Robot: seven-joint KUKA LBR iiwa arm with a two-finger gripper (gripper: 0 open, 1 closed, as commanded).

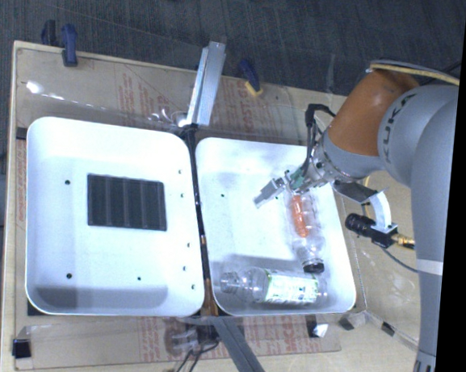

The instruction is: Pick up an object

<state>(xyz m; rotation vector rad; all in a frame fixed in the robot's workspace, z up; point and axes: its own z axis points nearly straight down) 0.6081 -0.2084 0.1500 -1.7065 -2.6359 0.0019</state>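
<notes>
Two bottles lie in the right bin (234, 173). A clear bottle with an orange label (301, 218) runs down the bin's right side, its black cap (313, 267) pointing toward the front. Along the front wall lies a second clear bottle with a green and white label (277, 288). My gripper (275, 190) hangs low over the bin's upper middle, just left of the orange bottle's top end. It points down and to the left. I see nothing held in it.
The left bin (51, 230) has a dark ribbed rectangle (126, 203) on its floor. A metal bar (207, 82) stands at the back between the bins. Blue clamps (69, 44) grip the bench's far edge.
</notes>
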